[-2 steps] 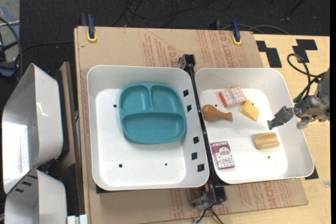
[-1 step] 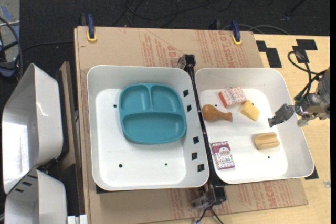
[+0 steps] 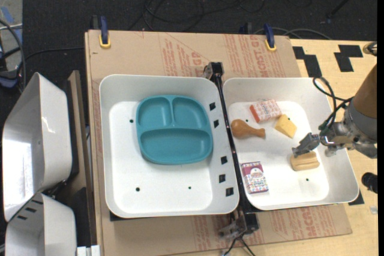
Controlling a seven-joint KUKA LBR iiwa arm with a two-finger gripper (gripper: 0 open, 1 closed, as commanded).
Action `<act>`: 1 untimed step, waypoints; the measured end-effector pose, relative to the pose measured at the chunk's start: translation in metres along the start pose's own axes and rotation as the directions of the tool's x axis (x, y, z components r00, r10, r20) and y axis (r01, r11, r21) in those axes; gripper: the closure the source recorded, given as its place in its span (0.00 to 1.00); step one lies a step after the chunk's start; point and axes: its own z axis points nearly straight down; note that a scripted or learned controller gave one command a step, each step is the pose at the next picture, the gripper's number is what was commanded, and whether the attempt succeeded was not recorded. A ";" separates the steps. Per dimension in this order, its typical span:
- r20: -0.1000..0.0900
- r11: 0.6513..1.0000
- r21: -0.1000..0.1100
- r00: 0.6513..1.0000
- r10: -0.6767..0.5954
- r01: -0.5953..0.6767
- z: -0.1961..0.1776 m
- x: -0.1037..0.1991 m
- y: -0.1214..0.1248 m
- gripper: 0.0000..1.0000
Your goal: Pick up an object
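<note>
My gripper [image 3: 307, 145] reaches in from the right over the right bin [image 3: 342, 189]. It hangs just above a tan bread-like block [image 3: 305, 162] on the bin floor; whether they touch is not visible. Left of it lie a yellow cheese wedge [image 3: 286, 126], a brown drumstick [image 3: 247, 129] and a red and white packet [image 3: 265, 110]. A small pink box [image 3: 255, 177] lies near the bin's front left.
The left bin [image 3: 120, 189] holds a teal divided plate [image 3: 174, 129]. A black divider with clips [image 3: 225, 147] runs between the two bins. The arm's cables [image 3: 327, 96] arc over the right bin's far right corner.
</note>
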 end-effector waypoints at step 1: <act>0.001 1.000 -0.003 1.000 0.000 0.000 0.043 0.002 0.002 0.00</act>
